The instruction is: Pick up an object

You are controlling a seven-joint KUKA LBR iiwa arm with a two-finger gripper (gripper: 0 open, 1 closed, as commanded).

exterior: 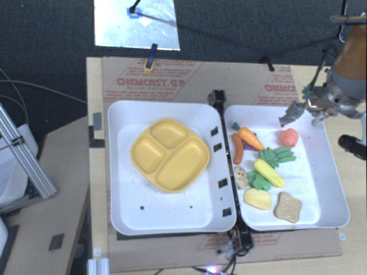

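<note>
Above right bin (335, 171), end effector (304, 112), red tomato (289, 137)

Even, fairly bright overhead light washes the two white bins (172, 225) nearly to glare, a shiny sheet (136, 16) at eleven o'clock flares pale blue-white, shadows stay soft and short, and the whole picture is slightly grainy, softest toward the dark edges.

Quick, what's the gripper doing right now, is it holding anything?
Gripper: open, holding nothing, above the right bin's far edge near the tomato.
</note>
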